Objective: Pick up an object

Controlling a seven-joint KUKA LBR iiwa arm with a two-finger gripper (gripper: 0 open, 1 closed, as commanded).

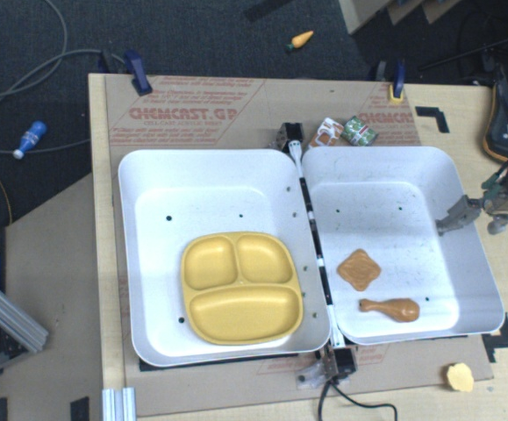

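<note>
The right bin [438, 169] holds two objects. A flat brown cookie-like piece [359, 269] lies near its middle, and a brown toy drumstick [391, 308] rests close to the front wall. My gripper [477, 220] hovers over the right rim of that bin, well to the right of both objects and further back. Its two grey fingers [455, 216] stand apart with nothing between them, so it is open. A yellow divided plate [240, 287] sits in the left bin [148, 191].
Small food packets [345, 132] lie on the bench behind the right bin. A yellow chunk [459, 376] sits on the bench by the front right corner. Blue clamps [137, 71] hold the board's back edge. A cable connector [332, 367] juts out between the bins' front edges.
</note>
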